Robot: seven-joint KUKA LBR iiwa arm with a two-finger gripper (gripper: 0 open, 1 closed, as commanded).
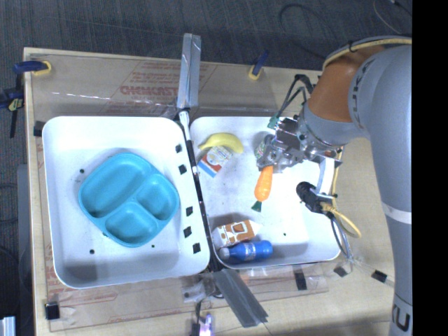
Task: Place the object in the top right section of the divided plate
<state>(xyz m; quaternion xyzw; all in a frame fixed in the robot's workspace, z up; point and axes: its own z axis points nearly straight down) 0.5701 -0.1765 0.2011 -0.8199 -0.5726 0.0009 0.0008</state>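
Grey metal and an orange band mark the largest thing in view — the KUKA arm (381, 117), which is being reached in from the right over the right bin (315, 247). Two shallow white bins are being kept side by side on the bench; the left bin (63, 257) is being used to hold the blue divided plate (128, 198), set at a tilt near its middle, with all three of its sections bare. Its top right section is the target, so the object is judged to have a fair way to go, across the ridge between the bins.

In the right bin, the loose items are being left scattered. A yellow banana (222, 143) is lying near the upper left corner, with a small white carton (214, 159) just beside it. Along the lower edge, a blue bottle (249, 250) is lying on its side, touching a small orange-and-white box (235, 231) above it.

At the wrist, the gripper (271, 161) is being held low over the bin, and a toy carrot (263, 185) is hanging from it, orange body up and green top down — its upper end is seen pinched between the narrow-set fingers. The grasp looks to be at the very tip, so a slip during the carry is judged possible.
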